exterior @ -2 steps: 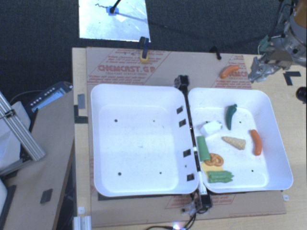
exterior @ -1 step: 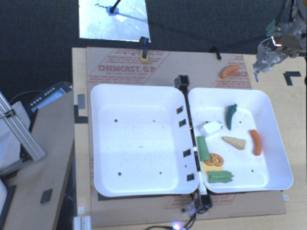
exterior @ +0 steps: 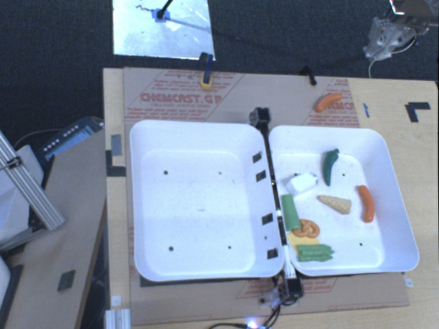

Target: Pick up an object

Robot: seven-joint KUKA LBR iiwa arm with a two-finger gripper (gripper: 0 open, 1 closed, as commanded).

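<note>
Currently, the gripper (exterior: 389,38) is seen at the upper right, well apart from the bins; its state cannot be told; a dark green pepper-shaped toy (exterior: 330,165) lies in the right white bin (exterior: 394,204), its long axis near vertical, tip pointing down the view.

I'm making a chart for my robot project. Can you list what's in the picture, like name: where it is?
right bin: holds all the toy food below
left bin: beside the right bin
green pepper: upper middle of the right bin
white block: near the divider
tan wedge: middle
orange sausage: right side
pretzel: lower left
sausage outside: on the board above the right bin
gripper: top right corner, away from the bins
</note>
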